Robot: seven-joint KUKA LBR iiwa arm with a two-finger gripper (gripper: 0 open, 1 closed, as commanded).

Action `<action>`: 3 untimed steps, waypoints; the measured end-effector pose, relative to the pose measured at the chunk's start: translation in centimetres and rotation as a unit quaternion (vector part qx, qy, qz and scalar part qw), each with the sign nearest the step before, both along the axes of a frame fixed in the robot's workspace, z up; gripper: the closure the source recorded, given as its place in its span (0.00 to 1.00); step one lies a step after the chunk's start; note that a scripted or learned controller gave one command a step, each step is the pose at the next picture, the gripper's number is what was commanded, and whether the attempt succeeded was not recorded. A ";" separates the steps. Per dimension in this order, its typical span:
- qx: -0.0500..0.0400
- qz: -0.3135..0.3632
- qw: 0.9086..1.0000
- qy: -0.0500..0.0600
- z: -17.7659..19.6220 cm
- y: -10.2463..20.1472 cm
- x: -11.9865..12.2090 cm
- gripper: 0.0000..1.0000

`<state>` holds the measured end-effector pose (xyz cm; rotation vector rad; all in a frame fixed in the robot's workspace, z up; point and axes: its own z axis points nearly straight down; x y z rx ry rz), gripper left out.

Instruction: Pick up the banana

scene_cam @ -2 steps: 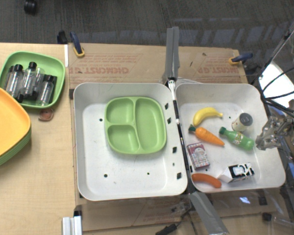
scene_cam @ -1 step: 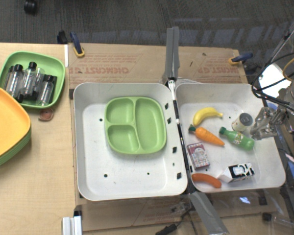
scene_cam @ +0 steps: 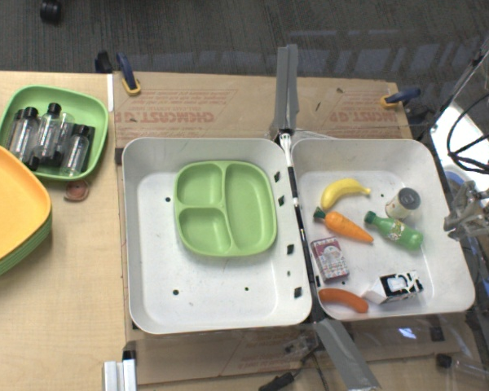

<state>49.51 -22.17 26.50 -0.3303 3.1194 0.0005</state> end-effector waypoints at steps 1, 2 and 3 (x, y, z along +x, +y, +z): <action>0.000 0.110 0.994 0.001 -5.0 7.7 2.3 1.00; 0.000 0.147 0.989 0.000 -5.3 1.1 1.4 1.00; 0.000 0.231 0.973 -0.001 -7.1 0.0 6.3 1.00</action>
